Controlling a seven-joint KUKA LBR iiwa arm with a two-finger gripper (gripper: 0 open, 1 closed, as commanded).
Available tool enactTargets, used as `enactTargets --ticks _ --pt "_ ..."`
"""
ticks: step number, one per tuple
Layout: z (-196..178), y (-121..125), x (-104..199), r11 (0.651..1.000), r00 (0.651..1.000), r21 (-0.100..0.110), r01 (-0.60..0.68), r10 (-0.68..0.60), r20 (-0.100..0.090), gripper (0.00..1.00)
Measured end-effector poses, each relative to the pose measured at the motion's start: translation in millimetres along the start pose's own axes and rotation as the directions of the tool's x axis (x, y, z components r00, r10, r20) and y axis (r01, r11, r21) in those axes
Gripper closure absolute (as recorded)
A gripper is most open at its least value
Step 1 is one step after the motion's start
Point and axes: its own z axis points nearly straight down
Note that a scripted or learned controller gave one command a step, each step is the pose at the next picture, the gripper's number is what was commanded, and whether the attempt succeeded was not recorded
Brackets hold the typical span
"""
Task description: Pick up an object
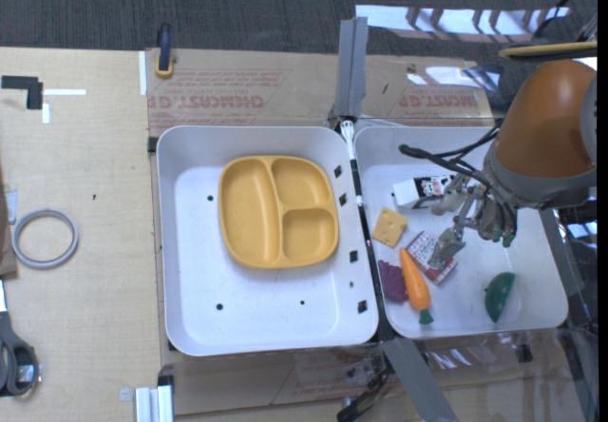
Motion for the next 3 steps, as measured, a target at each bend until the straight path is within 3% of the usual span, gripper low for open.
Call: enactTargets --ticks 1,2,3 --pt "-40 36 -17 0.931 0.931 -0.001 0.366 -0.366 0.001 0.00" --pt "57 -7 56 1.000 1.000 -0.002 0.009 -0.009 0.004 0.00" --pt "55 -32 -2 0.907 0.907 -0.006 -0.420 0.420 0.009 0.00"
